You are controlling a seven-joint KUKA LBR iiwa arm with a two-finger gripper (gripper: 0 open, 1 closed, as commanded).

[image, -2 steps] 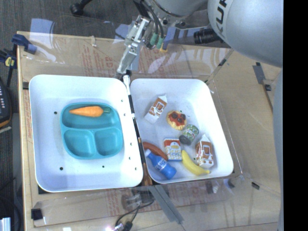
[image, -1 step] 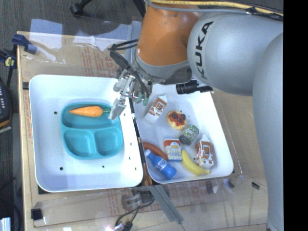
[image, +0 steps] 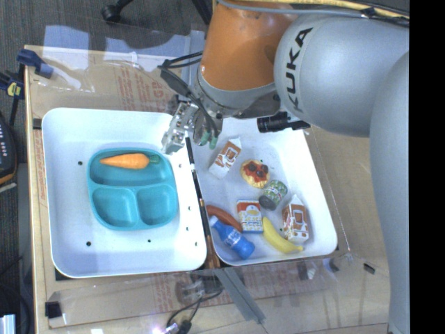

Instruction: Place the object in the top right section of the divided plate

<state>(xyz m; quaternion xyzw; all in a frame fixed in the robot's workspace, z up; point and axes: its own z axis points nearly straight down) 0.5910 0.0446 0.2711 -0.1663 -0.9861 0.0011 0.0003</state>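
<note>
Orange carrot [image: 125, 161] laid in blue divided plate's [image: 132, 218] long upper section at frame left, pincer [image: 182, 131] poised over the bins' shared edge, grip state unclear

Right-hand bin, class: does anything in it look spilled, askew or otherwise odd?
Nothing looks spilled or damaged. The right bin holds a loose jumble: blue bottle, banana and small cartons lying at mixed angles. The carrot lies neatly in the divided plate.
</note>
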